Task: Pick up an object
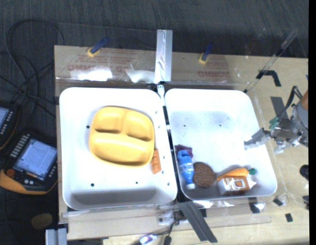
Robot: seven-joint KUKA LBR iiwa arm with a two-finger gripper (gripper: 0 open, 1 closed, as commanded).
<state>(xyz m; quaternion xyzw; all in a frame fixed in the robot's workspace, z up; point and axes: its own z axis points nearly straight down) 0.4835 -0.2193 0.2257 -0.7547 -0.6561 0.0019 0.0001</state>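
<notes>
No object picked yet; candidates sit down-left of my pincer (280, 137) in the right bin (209, 106): orange carton (234, 180), brown round cookie (204, 173), blue bottle (186, 168). I judge this the approach step. Carton lies flat, long axis roughly left-right, pointing toward me. Bottle's long axis runs near-far. Can't tell my pincer's state. Next move: travel down-left, align across carton's short side, descend. Yellow tray (122, 135) farther left in the left bin (71, 152).

Yellow tray (122, 135), left bin (71, 188)
</notes>
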